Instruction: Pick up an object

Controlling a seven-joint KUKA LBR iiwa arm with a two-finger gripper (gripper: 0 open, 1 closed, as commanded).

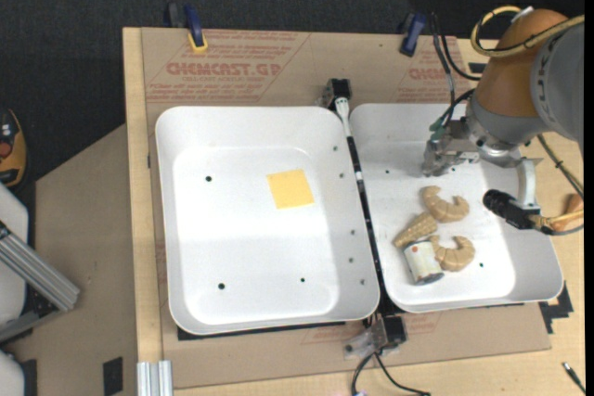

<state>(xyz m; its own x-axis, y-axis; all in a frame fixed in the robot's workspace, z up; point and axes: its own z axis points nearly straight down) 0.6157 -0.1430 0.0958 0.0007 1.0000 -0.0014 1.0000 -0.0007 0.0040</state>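
The gripper [444, 159] hangs low over the right bin [534, 283], empty; I cannot tell its state. The nearest object, a curled croissant-like pastry [445, 204], lies just toward the camera from it, long axis running left-right.

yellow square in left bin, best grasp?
The yellow square lies flat and alone on the left bin floor, slightly rotated. Probably come straight down from above and pinch across two opposite edges, claw turned to match its rotation. Being thin, it may be hard to pinch.
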